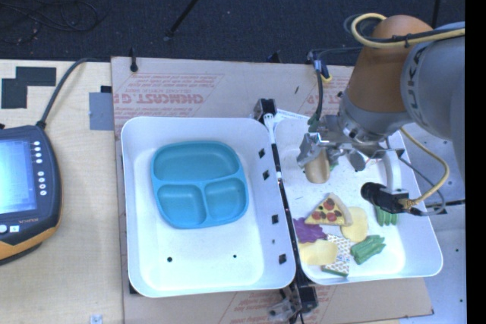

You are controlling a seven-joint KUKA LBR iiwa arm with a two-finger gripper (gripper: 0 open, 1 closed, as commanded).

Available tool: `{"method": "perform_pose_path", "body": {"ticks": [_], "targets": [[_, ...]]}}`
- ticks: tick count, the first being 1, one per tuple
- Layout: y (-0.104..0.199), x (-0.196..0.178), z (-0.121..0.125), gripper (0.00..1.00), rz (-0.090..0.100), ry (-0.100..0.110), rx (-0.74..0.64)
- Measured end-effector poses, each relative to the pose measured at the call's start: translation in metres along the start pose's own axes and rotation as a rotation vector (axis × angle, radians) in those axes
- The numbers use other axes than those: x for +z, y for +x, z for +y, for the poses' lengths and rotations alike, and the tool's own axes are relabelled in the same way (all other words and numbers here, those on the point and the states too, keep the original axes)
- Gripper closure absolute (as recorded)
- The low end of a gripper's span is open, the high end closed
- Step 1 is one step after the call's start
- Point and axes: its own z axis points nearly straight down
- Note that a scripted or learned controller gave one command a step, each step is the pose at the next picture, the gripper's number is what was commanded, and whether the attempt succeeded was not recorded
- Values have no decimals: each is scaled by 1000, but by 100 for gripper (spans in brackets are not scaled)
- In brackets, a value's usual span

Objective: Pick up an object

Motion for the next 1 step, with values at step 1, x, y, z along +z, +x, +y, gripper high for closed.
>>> {"method": "perform_pose_path", "body": {"ticks": [1], "targets": [[30, -12, 3, 100, 0, -5, 1]]}}
